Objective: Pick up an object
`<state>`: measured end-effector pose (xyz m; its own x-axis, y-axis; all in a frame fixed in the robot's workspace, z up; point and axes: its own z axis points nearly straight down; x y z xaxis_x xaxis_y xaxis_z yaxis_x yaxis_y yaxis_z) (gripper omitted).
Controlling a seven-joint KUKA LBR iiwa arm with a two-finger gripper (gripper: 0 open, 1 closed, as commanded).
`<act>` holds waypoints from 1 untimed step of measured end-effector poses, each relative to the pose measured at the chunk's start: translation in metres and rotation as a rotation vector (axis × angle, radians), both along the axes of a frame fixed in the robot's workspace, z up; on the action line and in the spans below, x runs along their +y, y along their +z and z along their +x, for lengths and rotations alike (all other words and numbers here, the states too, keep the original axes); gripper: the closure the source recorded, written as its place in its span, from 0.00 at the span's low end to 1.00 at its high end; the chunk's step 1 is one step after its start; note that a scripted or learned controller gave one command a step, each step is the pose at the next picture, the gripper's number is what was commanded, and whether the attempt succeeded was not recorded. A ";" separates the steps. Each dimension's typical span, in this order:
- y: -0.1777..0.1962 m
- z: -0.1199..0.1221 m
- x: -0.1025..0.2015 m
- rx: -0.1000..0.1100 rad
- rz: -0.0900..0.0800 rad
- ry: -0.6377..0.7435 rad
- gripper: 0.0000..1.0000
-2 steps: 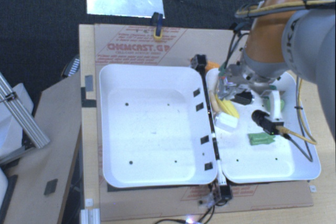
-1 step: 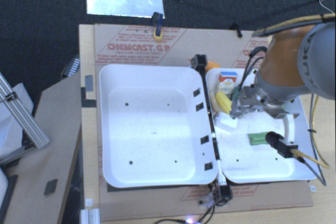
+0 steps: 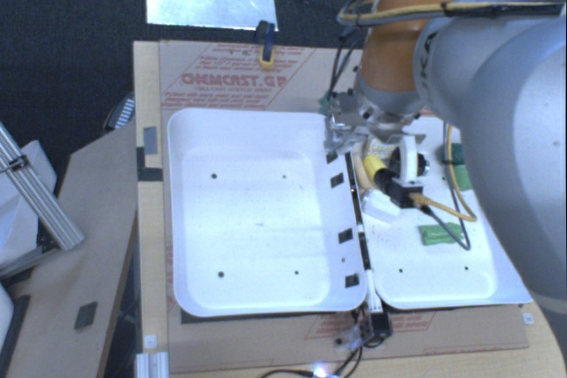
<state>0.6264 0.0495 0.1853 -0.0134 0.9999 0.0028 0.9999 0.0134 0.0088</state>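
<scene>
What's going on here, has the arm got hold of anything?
The grey arm reaches in from the right, with its gripper down at the far end of the right bin, close to the left bin. A small green piece lies loose in that bin, apart from the gripper. Nothing is visibly held.

We see a bulky arm [image 3: 505, 102] with a smooth, pale grey shell, rounded like a thick tube. Its far end carries a glossy orange band [image 3: 399, 40], domed on top. Thin dark and yellowish cables [image 3: 461, 7] run along the top of the shell and loop over the orange part. Below the band sits a grey metal wrist [image 3: 381, 109].
</scene>
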 end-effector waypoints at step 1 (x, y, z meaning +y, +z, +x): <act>0.000 0.030 0.005 0.004 -0.002 -0.008 1.00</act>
